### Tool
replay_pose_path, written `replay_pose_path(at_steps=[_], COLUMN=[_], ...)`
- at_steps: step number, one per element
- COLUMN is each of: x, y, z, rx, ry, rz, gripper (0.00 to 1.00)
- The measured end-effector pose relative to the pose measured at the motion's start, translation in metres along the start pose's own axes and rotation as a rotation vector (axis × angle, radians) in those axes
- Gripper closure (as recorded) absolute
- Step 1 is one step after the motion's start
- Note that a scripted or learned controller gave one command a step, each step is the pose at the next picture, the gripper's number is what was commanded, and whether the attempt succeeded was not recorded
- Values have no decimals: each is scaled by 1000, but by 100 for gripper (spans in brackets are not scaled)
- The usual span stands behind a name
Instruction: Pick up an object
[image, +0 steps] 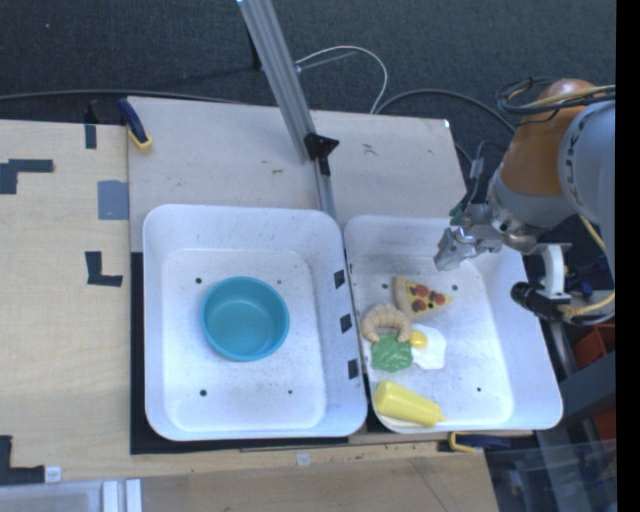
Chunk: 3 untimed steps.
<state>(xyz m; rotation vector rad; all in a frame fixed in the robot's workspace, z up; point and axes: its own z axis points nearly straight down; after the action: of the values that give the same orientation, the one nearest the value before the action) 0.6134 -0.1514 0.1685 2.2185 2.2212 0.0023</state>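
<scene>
Bins sit side by side on the pale bench: the left shallow white bin (170, 240) holds one round blue plastic bowl (246, 318), upright, a little left of that bin's centre. The right shallow white bin (520, 390) holds a small cluster of toy food towards its left half. A wedge of toy pizza with red dots (420, 296) lies uppermost in the group. Just below it a tan curved piece shaped like a croissant (386, 320) arcs over a green leafy lump (391, 354), the two touching. A white toy fried egg with a yellow yolk (427, 346) lies just beside the green lump on its right, also touching it. Nearer the front edge, a yellow plastic piece shaped rather like a corn cob or banana (406, 404) — the shape is hard to read from here — rests on the bin's lower left rim area, apart from the cluster.

The grey arm with its orange band (540, 165) reaches in from the right, and its two-finger gripper (447, 257) hangs over the upper part of the right bin, just above and to the right of the pizza wedge, not touching it. Nothing shows between its tips; whether the claw is wide or narrow cannot be told at this slant.

A grey metal pole (285, 80) slants across the bench behind the bins, and thin cables (350, 55) loop beyond it.
</scene>
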Motion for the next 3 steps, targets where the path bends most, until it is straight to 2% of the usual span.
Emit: replay_pose_path(at_steps=[2,3], x=[-8,49], y=[9,11], z=[-109,-109], rx=[-3,3], ry=[-1,2], rz=[-1,-5], gripper=[100,100])
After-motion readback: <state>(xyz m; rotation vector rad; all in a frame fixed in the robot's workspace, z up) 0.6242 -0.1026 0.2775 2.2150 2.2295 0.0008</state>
